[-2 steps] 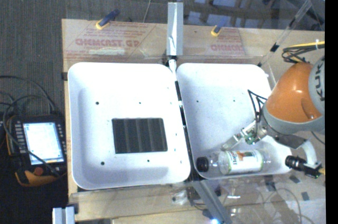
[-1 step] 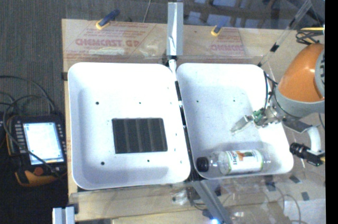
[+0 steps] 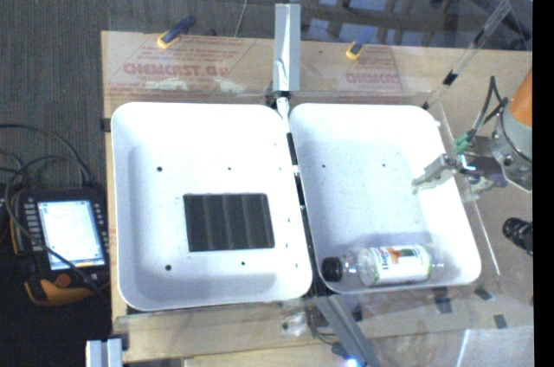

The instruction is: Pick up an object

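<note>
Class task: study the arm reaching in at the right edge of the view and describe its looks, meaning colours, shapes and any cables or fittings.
The arm shows grey metal with an orange band above the wrist. Dark cables loop along it, and a small green fitting sits near the wrist. The gripper ends in slim, pale metallic fingers pointing over the right bin.

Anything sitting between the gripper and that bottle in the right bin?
No. In the camera view, the stretch between the gripper and the bottle is bare white floor of the right bin.
</note>
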